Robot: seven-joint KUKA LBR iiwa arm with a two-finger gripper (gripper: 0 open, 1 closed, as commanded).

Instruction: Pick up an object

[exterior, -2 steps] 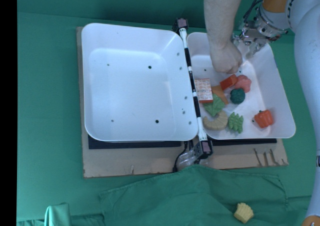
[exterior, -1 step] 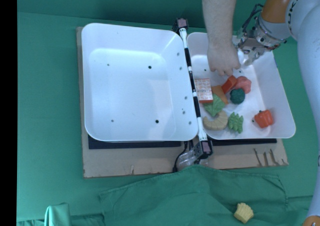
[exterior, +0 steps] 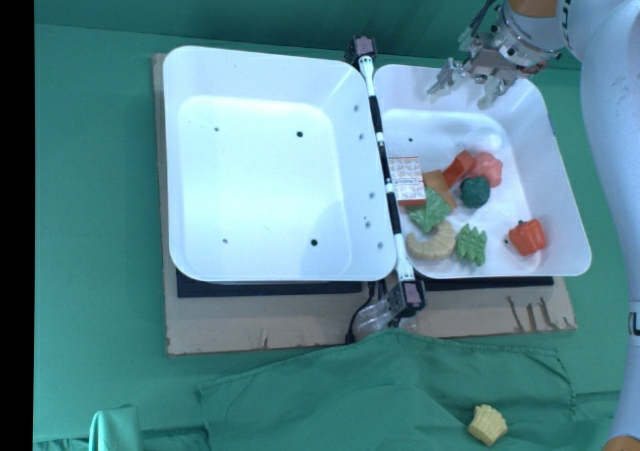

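Toy food pieces lay clustered in the right bin [exterior: 560,239], toward its near half: a red-and-white block [exterior: 407,182] against the divider, an orange-red piece [exterior: 461,167] touching a dark green round one [exterior: 475,191], a green leafy piece [exterior: 430,211], a tan crescent [exterior: 431,246] just beside a second green leafy piece [exterior: 471,244], and an orange pumpkin-like piece [exterior: 527,236] apart near the right wall. The gripper [exterior: 468,85] hung over the far rim of that bin, well apart from the cluster, its fingers spread open with nothing between them. The left bin [exterior: 200,79] sat beside it. A yellow toy [exterior: 487,425] rested on the green cloth [exterior: 330,399] in front of the bench.
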